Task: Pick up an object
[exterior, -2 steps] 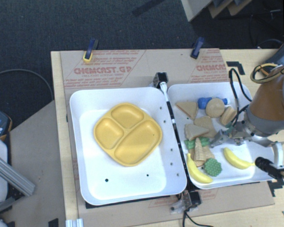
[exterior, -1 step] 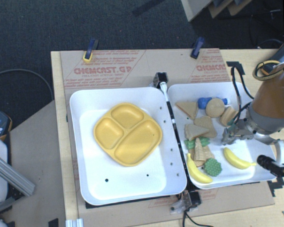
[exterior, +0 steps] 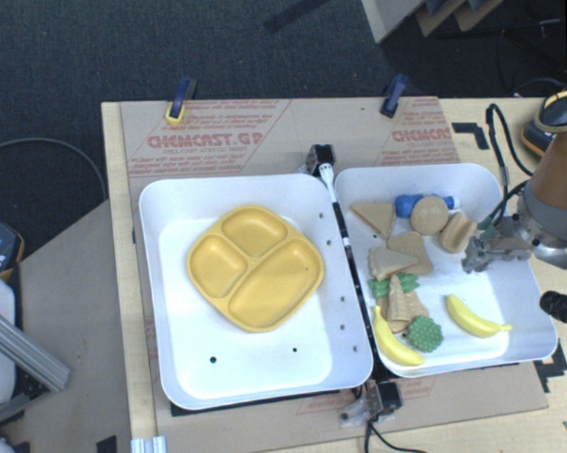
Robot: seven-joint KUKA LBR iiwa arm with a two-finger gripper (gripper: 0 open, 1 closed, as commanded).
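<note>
The right bin (exterior: 514, 347) holds play food: two yellow bananas (exterior: 474, 318) (exterior: 394, 343), a green broccoli piece (exterior: 424, 333), tan bread and sandwich wedges (exterior: 399, 260), a round tan bun (exterior: 430, 214), a small loaf (exterior: 455, 232) and a blue piece (exterior: 408, 205). My gripper (exterior: 480, 259) hangs over the right side of this bin, just right of the loaf and above the right-hand banana. Nothing is seen between its fingers.
The left bin (exterior: 177, 366) holds a yellow divided plate (exterior: 255, 266). A black divider strip (exterior: 340, 237) runs between the bins. Clamps (exterior: 178, 102) (exterior: 394, 95) sit at the board's far edge. Cables (exterior: 495, 136) trail near the arm on the right.
</note>
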